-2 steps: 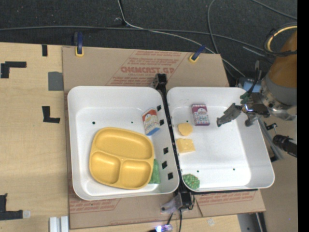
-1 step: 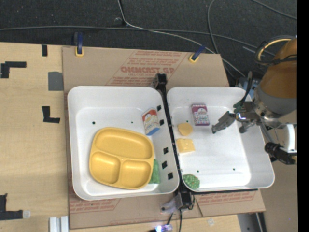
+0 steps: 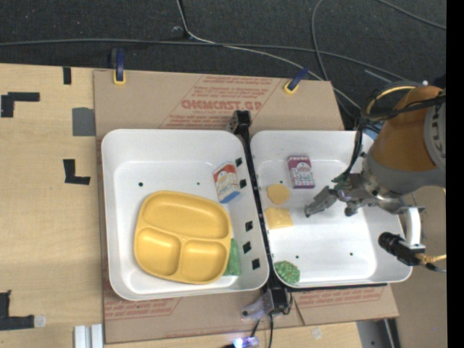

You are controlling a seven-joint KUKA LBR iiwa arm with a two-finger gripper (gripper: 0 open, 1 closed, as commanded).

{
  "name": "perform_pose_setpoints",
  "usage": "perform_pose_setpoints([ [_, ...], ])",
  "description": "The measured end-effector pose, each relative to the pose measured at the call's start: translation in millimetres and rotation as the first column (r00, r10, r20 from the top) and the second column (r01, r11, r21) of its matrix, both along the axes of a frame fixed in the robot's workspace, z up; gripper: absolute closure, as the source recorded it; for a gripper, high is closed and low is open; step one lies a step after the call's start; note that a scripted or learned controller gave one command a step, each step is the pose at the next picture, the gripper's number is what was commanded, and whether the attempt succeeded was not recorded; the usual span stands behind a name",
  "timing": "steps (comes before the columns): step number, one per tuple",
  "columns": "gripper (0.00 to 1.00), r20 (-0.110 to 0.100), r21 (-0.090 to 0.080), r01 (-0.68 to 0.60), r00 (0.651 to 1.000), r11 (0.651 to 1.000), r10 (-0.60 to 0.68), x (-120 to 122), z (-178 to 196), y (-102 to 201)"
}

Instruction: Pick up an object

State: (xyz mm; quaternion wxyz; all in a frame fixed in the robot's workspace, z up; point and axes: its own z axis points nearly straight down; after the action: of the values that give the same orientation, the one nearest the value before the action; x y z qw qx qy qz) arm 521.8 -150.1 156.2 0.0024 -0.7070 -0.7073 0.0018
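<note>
**Lining up over the right bin**

My claw (image 3: 319, 207) hangs over the right bin (image 3: 362, 267); whether it is apart or together I cannot tell. Nearest lie the yellow block (image 3: 279, 218) and, above it, a yellow round piece (image 3: 278, 193). The purple box (image 3: 299, 172) sits farther up. I judge the block easiest: I should centre over it, drop straight, and stay off the bin divider (image 3: 254, 216).

You saw a brown cardboard sheet (image 3: 217, 100) clamped on the pale wooden desk (image 3: 43, 194), dark carpet (image 3: 87, 13) behind, black cables (image 3: 217, 40) trailing.
</note>
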Motion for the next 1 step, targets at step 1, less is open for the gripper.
perform_pose_setpoints([
  [1, 0.0, 0.001, -0.001, -0.001, 1.0, 1.0, 0.001, 5.5, -61.3, -1.7],
])
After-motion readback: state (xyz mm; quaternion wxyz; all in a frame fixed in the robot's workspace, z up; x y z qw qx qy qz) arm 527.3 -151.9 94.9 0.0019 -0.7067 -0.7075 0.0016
